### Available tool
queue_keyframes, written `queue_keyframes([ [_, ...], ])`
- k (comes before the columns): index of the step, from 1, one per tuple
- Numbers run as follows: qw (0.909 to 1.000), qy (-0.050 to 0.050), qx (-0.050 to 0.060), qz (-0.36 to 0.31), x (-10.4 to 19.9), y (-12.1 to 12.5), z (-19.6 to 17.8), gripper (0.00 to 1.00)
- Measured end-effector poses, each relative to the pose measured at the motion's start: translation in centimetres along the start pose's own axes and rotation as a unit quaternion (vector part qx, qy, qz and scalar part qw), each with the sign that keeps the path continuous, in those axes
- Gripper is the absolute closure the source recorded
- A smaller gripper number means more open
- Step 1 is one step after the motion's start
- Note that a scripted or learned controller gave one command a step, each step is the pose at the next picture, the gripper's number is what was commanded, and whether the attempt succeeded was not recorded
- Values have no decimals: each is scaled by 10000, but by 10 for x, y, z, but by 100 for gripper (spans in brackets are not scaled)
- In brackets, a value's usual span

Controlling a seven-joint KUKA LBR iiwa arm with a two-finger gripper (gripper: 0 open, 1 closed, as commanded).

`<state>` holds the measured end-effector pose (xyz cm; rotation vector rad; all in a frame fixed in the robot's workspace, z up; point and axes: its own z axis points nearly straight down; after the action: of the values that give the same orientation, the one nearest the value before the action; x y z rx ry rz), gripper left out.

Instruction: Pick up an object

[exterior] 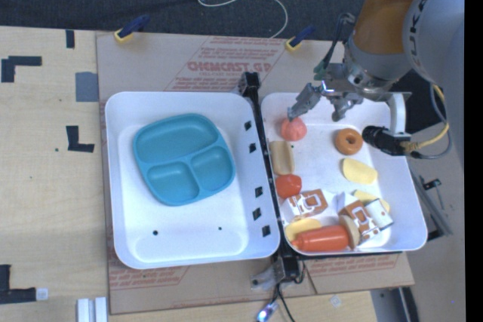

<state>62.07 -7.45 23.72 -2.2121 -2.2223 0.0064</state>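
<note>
The gripper [317, 103] hangs over the far end of the right bin [411, 196], its two fingers spread apart, one [300, 106] reaching down-left toward the pink round object [294, 129] and the other [341, 108] off to the right; nothing sits between them. The pink object lies just below the left fingertip, near the bin's left wall, and looks like the nearest candidate for the pick. To do this well, the gripper would likely need to shift left so the pink object sits midway between the fingers, then descend before squeezing; a round thing may roll away if only one finger touches it. Just beside it lie a tan bread-like piece [282, 156] and a red block [288, 185], while a brown donut [348, 141] and a yellow piece [359, 172] lie further right. Near the front sit more toy foods, among them a red sausage [324, 239]. The left bin [121, 177] holds a blue divided plate [183, 157] on the counter [45, 192].
</note>
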Motion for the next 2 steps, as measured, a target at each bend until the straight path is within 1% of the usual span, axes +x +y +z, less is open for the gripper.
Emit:
queue_keyframes([
  [1,9999,15,-107,-49,108,-22,-143,0],
  [2,10000,-12,-30,8,101,-22,-143,100],
])
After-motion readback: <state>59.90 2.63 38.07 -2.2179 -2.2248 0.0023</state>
